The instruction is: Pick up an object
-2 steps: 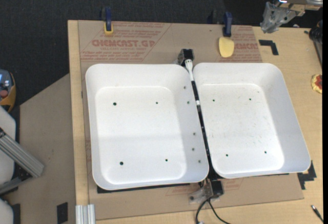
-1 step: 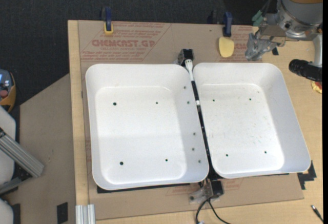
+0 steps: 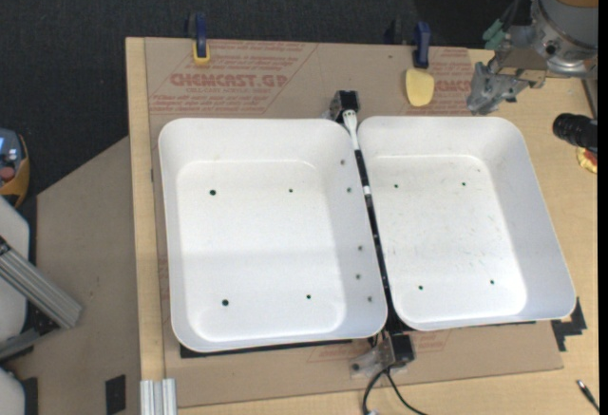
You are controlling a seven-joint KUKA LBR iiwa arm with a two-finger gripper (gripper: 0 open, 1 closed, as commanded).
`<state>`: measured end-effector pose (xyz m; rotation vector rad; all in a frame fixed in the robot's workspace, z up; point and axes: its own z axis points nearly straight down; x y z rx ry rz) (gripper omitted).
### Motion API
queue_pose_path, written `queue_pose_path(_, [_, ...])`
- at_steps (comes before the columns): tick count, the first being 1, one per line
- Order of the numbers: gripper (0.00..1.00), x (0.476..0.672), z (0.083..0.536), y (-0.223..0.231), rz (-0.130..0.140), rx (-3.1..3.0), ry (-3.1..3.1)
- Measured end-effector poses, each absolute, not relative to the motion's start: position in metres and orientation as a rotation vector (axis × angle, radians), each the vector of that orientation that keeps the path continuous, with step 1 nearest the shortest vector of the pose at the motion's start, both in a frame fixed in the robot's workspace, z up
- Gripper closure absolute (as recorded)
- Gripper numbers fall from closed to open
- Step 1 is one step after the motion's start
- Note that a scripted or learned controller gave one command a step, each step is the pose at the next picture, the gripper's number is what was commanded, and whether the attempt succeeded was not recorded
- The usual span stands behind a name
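While both bins look bare, the only pickable item is seen outside them, upper middle of frame.

Gripper point(image 3: 494, 92) is parked upper right, over the board past the right bin point(image 3: 532, 178) back rim; whether anything is clamped can't be told, it's too blurred. Yellow object point(image 3: 419, 86) lies on the brown board point(image 3: 247, 76) just below the blue clamp point(image 3: 421, 43), left of the gripper and near it. Left bin point(image 3: 180, 214) shows just dark dots. For a clean grasp, a short shift left should be made, centred over the yellow piece, then a straight descent; the clamp should be cleared.
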<state>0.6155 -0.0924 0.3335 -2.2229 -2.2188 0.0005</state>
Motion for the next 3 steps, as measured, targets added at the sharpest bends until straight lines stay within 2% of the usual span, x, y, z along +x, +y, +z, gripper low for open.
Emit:
queue_pose_path(1, [1.00, 0.645, 0.284, -0.041, 0.004, -2.212, -2.223])
queue_pose_path(2, [1.00, 0.641, 0.417, -0.017, -0.020, -2.226, -2.234])
queue_pose_path(3, [1.00, 0.665, 0.305, 0.014, 0.012, -2.212, -2.218])
